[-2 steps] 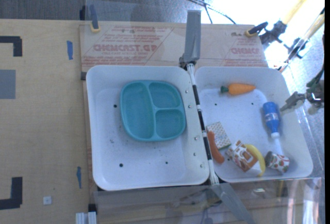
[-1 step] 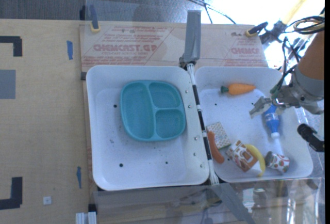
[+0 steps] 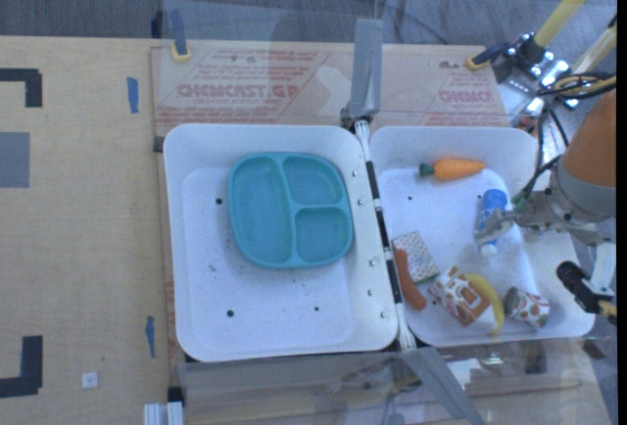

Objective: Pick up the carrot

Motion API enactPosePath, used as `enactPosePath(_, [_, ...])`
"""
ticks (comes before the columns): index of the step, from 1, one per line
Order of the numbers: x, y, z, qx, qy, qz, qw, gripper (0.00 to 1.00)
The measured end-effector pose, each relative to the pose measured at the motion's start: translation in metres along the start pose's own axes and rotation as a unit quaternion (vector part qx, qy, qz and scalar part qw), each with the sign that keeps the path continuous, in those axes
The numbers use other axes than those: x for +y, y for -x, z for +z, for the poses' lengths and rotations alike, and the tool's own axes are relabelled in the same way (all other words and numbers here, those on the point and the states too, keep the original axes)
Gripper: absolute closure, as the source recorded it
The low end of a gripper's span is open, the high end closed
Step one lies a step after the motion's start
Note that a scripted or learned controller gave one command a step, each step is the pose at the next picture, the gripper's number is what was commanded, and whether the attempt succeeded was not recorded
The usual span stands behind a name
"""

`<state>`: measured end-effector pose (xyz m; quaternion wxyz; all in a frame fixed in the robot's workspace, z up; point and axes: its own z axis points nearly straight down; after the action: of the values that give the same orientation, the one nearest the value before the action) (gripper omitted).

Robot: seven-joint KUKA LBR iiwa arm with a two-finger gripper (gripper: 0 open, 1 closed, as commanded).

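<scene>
One carrot [image 3: 453, 169] lies near the far wall of the right bin [image 3: 524, 144], untouched. Reaching in from the right, the arm [image 3: 593, 164] sets its gripper [image 3: 493, 229] low nearer the bin's middle; its grip cannot be told

Two bins sit side by side on the worktop [image 3: 78, 247]. A divided plate [image 3: 290, 210] lies in the left bin [image 3: 196, 315]. In the right bin [image 3: 509, 144], the carrot [image 3: 453, 169] lies near the far edge, a bottle [image 3: 491, 220] by the right edge, a banana [image 3: 486, 298] and a sausage [image 3: 409, 281] toward the near edge.

Orange carrot [image 3: 453, 169] flat in right bin [image 3: 392, 141]
</scene>
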<state>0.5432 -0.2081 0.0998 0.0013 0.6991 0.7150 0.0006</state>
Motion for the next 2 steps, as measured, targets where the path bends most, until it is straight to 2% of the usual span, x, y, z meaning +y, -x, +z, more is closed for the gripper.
enactPosePath(1, [0.033,-0.001,0.012,0.001,0.001,0.027,0.9996,0.00])
enactPosePath(2, [0.035,0.000,0.000,0.000,0.004,0.027,0.9996,1.00])
